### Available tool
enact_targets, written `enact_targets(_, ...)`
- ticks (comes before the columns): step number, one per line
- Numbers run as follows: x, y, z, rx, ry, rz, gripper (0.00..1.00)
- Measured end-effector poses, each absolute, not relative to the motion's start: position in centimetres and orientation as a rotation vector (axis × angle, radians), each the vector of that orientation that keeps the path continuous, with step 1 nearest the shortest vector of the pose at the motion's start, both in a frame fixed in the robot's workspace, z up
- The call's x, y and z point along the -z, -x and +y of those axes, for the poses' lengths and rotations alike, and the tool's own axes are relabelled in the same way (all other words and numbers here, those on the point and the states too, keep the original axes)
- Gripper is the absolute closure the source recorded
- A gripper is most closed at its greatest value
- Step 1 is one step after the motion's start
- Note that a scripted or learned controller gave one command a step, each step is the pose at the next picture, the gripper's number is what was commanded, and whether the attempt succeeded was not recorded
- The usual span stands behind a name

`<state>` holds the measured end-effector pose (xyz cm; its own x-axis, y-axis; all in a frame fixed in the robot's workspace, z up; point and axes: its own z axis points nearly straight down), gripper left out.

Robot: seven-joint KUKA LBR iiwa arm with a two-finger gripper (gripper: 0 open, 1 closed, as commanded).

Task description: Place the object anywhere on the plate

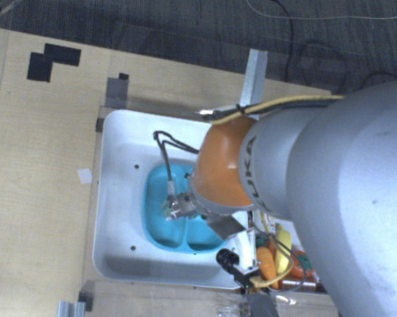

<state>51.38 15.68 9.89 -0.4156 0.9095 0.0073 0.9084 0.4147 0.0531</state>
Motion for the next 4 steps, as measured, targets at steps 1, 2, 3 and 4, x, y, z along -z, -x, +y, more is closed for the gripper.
enact_targets(1, -14.2, -50.1, 14.6, -0.008, -1.271, 2.867, 1.00)
enact_targets(2, -21.9, -55.2, 17.5, -0.006, -1.419, 2.798, 1.00)
enact_targets(3, -22.9, -56.0, 19.5, -0.005, -1.058, 2.953, 1.00)
enact_targets(4, -18.9, -56.7, 23.2, -0.005, -0.652, 3.069, 1.00)
